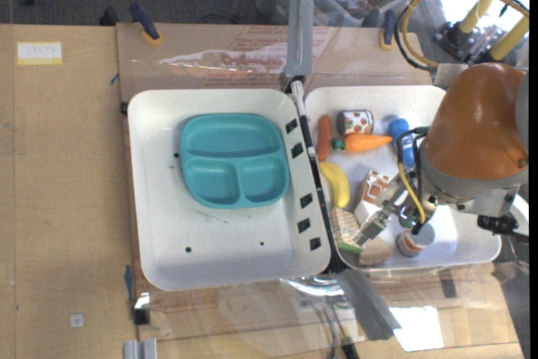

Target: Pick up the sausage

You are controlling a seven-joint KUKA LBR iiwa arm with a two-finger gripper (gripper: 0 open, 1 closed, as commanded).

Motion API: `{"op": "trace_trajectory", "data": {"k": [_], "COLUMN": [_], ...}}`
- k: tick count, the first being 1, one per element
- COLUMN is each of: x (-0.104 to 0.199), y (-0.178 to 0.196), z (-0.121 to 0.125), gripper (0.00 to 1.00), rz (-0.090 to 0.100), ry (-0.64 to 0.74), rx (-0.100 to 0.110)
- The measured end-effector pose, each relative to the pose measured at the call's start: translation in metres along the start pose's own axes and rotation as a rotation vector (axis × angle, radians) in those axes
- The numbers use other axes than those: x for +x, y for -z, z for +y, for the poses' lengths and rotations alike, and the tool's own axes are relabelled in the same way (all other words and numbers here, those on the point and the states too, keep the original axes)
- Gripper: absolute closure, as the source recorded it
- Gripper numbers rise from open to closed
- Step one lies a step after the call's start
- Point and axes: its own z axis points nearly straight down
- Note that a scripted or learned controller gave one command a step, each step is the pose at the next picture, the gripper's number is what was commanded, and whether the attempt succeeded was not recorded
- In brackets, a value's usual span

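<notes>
Now end effector (363,233) low in rt bin (445,252), sausage (324,138) apart.

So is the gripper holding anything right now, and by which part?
Cannot be told. The gripper is low over the right bin near the banana; the sausage lies apart, untouched.

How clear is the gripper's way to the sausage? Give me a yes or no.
Probably yes. The sausage lies uncovered against the left wall of the right bin, and the gripper hangs over the same bin. The wall and the banana by its end could crowd a grasp.
</notes>
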Motion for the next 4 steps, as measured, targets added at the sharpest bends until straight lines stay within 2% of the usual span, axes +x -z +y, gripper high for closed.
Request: {"op": "trace_trajectory", "data": {"k": [1, 2, 3, 4], "x": [-0.112, -0.057, -0.170, -0.245], "y": [0.082, -0.037, -0.093, -0.095], "z": [-0.048, -0.067, -0.087, 0.006], "gripper": [0.00, 0.00, 0.00, 0.00], "rz": [-0.006, -0.001, -0.014, -0.012], "ry": [0.190, 0.236, 0.873, 0.994], "rx": [-0.001, -0.001, -0.002, -0.003]}}
